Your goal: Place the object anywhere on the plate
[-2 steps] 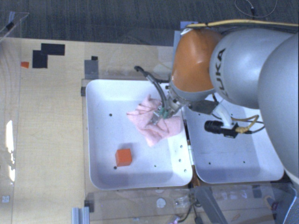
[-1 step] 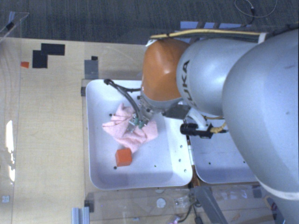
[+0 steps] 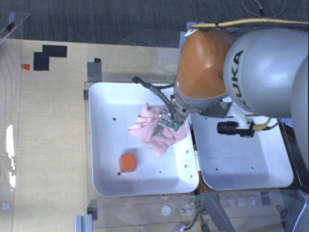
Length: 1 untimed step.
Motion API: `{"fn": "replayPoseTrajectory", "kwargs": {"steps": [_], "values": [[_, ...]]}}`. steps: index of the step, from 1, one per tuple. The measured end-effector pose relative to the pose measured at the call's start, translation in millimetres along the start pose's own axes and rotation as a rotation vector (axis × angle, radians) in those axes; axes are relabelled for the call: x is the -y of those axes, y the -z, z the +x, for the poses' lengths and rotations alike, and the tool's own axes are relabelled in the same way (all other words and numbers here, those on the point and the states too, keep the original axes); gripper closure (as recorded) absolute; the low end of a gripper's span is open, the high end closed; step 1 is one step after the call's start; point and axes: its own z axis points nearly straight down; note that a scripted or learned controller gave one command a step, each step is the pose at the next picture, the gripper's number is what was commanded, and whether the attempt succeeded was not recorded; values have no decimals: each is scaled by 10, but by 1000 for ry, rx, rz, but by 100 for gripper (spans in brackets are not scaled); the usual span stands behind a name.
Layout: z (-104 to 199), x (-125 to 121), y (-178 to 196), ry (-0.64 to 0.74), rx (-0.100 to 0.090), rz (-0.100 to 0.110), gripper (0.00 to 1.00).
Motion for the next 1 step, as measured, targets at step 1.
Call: {"fn": "replayPoseTrajectory", "kwargs": {"steps": [1], "values": [[580, -387, 415, 234, -1, -3, 100]]}}
